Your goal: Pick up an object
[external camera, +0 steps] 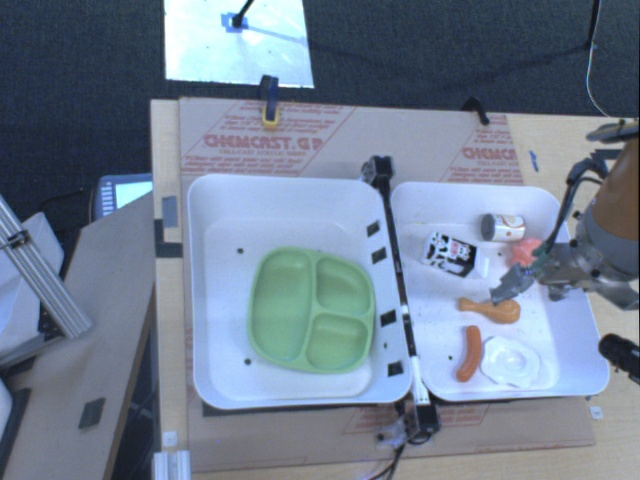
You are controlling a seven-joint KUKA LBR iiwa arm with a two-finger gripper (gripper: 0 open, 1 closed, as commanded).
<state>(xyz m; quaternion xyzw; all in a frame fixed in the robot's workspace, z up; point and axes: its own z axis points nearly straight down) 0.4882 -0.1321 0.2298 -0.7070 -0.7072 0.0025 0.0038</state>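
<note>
The right bin (440,193) holds several small items: a black-and-white carton (450,253), a small can (502,227), a pink-orange piece (524,253), a tan drumstick (492,310), an orange sausage (469,353) and a white fried egg (510,361). My gripper (512,283) reaches in from the right and hangs low over the bin, just above the drumstick's right end and beside the pink piece. Nothing is visibly held between its fingers.
The left bin (215,218) holds a green divided plate (312,310). A black divider strip (390,268) runs between the bins. The bench edge and cardboard sheet (300,138) lie behind. A yellow clamp (270,116) sits at the back.
</note>
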